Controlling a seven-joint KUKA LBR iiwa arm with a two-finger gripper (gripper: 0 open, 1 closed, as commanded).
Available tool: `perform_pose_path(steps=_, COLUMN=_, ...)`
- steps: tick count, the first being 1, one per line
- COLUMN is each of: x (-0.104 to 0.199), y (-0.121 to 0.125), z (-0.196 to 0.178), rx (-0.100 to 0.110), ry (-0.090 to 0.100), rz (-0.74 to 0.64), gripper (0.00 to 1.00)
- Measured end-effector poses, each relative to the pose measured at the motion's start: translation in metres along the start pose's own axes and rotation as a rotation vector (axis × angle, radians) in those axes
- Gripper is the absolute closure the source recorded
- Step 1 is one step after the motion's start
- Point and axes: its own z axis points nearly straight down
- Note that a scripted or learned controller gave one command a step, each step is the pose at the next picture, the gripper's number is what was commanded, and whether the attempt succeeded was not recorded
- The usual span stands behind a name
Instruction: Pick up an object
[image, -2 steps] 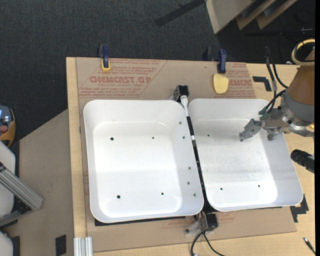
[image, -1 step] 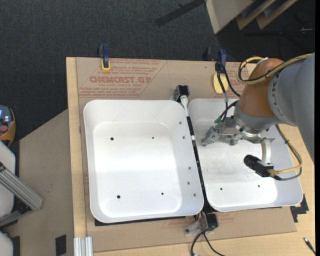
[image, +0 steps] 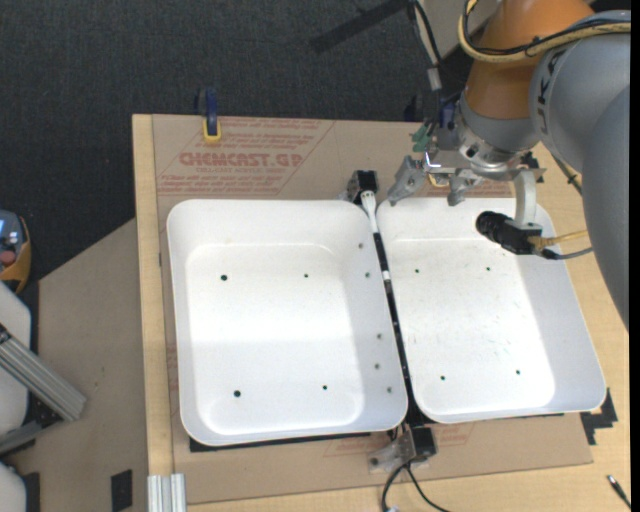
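Closest to the camera there's a small black clamp (image: 418, 442) with a cable trailing off it. It sits at the near edge of the surface (image: 150, 300), right where the two bins meet. Off to the left, past the edge of the surface, a metal rail (image: 42, 385) lies at a slant.

Then the bins: left bin (image: 270, 320) and right bin (image: 480, 330), both white and shallow. They sit side by side, pressed up against a black strip (image: 392, 300) that runs near to far between them. Each bin floor has four little dark dots (image: 223, 278), laid out roughly in a rectangle. The right bin's floor is also faintly speckled.

At the far end of the strip there's a black clip (image: 362, 185). Just to the right of it the claw (image: 428, 193) hangs over the far rim of the right bin, near that bin's far-left corner. Its fingers are spread apart, as far as I can make out at this res. As for the object it's supposed to grab, I can't tell where that is.

Above the claw is the orange band (image: 510, 70), then the fat grey arm (image: 590, 110) coming in from the right. Further back on the surface there's red print (image: 240, 157) reading CHEMCAST GP. A blue clip-on (image: 209, 105) with a yellow bit is clamped on the far edge.
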Motion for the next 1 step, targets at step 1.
perform_pose_path(steps=1, x=-0.0196, y=-0.0266, z=-0.1613, rx=-0.001, ry=-0.004, rz=0.009, gripper=0.00)
